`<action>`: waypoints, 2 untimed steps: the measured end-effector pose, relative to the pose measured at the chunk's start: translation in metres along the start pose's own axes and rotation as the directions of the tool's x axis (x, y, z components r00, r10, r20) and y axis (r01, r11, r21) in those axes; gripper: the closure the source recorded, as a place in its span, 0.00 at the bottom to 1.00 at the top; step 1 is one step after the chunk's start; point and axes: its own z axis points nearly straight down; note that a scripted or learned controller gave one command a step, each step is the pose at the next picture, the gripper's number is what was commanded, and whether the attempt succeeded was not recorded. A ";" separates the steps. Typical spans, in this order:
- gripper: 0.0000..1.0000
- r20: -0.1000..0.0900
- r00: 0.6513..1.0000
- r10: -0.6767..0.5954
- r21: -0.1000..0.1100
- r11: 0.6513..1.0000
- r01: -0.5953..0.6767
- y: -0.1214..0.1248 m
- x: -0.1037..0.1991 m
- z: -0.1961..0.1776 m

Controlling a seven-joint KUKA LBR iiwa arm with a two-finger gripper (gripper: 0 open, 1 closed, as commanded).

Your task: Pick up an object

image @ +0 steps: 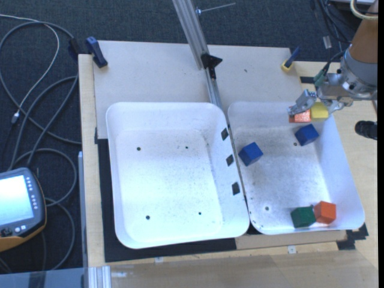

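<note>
My gripper (314, 104) hangs over the far right corner of the right bin (282, 221), below the grey wrist and orange band. A yellow block (320, 111) sits right under its tip, and a small orange-red block (300, 117) lies just to the left of that; whether either is gripped is unclear. A dark blue cube (306, 135) lies a little nearer on the bin floor. Another blue cube (251, 153) rests near the bin's left wall. A green block (303, 216) and an orange block (324, 212) touch each other at the near right corner.
The left bin (120, 125) stands beside the right one, with black clips along the shared edge. A slanted metal rail (191, 26) runs down to the gap between the bins. Cables and a pendant (18, 206) lie on the floor to the left.
</note>
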 end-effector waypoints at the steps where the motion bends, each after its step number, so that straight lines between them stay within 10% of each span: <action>1: 1.00 0.001 1.000 -0.002 -0.001 1.000 0.002 0.000 0.000 -0.011; 2: 1.00 -0.004 1.000 -0.006 0.003 1.000 0.006 0.050 0.070 0.070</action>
